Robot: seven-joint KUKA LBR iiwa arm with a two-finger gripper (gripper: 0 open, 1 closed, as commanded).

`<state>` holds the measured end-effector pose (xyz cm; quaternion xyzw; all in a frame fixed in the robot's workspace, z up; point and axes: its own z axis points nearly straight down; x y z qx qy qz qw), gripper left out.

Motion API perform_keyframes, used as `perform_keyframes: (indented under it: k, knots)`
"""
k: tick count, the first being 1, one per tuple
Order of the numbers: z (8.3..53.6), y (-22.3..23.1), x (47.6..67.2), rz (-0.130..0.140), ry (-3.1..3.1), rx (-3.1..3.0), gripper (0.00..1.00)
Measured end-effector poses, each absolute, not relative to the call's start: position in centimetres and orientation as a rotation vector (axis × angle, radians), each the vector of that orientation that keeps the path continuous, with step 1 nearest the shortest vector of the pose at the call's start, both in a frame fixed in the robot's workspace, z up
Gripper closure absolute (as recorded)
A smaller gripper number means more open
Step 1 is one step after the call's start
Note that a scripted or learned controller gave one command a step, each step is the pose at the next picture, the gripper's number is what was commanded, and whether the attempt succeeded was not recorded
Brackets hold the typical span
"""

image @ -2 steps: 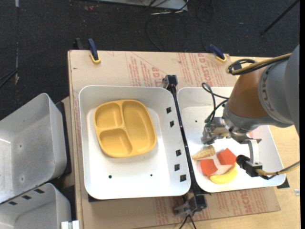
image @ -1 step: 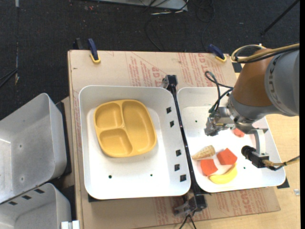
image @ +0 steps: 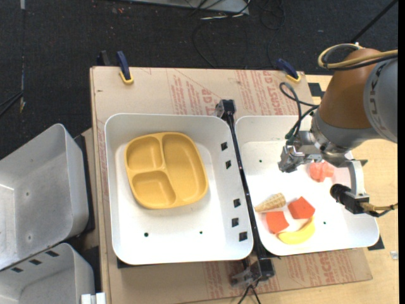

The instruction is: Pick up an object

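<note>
Several small toys, your candidates, lie low in the right bin [image: 354, 236], the pink piece [image: 320, 171] nearest your gripper [image: 290, 160], which hangs just left of it, perhaps lining up; its opening I cannot tell.

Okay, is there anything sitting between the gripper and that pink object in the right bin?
Nothing visible does. The gripper hangs over bare bin floor just left of the pink object. The cone and the red blocks lie nearer the camera, off that line.
</note>
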<state>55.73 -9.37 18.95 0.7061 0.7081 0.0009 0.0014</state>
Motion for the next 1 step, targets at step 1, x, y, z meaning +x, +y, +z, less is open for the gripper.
perform_keyframes:
  k: [1]
  knots:
    - [25.04, -10.03, 55.59, 0.005, 2.221, 2.215, 1.00]
